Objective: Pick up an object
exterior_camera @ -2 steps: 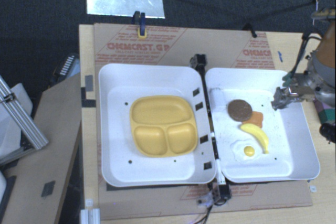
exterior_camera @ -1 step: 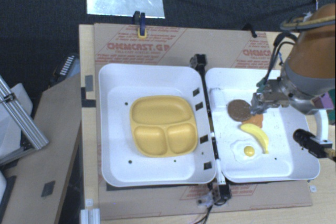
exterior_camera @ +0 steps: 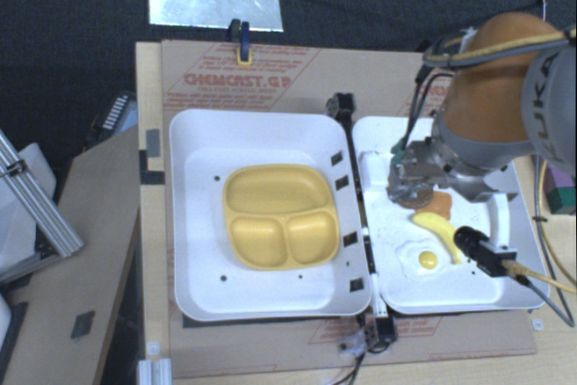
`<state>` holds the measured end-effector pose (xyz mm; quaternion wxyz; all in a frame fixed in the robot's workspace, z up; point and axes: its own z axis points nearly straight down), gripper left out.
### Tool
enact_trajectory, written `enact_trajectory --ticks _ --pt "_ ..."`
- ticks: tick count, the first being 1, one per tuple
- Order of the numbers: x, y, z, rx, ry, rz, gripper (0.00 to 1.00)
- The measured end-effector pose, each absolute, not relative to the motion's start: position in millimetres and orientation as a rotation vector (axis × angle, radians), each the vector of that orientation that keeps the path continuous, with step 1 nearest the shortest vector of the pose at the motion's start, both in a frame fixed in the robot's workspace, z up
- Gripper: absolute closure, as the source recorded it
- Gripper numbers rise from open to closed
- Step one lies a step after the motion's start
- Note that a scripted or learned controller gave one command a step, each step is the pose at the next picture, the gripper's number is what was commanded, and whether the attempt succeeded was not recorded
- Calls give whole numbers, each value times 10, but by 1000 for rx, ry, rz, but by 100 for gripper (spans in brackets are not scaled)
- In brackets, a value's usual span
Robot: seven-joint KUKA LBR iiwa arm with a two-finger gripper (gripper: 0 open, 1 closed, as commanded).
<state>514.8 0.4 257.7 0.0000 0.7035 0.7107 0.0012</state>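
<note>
In the right bin (exterior_camera: 379,284), a yellow banana (exterior_camera: 439,233) lies next to a fried egg (exterior_camera: 424,260) with a yellow yolk. Just above the banana an orange-brown piece (exterior_camera: 440,201) peeks out from under the arm. My gripper (exterior_camera: 410,185) hangs low over the right bin's middle, just left of the orange-brown piece and above the banana's upper end. The wrist hides whatever lies beneath it. Nothing shows between the fingers.
The left bin (exterior_camera: 194,194) holds a yellow divided plate (exterior_camera: 275,216) with three compartments. A black divider with clips (exterior_camera: 347,167) runs between the bins. The grey arm with its orange band (exterior_camera: 491,95) covers the right bin's upper right part.
</note>
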Motion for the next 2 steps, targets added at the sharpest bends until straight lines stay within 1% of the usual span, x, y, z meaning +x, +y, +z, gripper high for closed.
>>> enact_trajectory --ticks 1,2 --pt "5097 550 2580 2210 2233 5 100" --pt "4991 1106 2487 2213 2231 2 100"
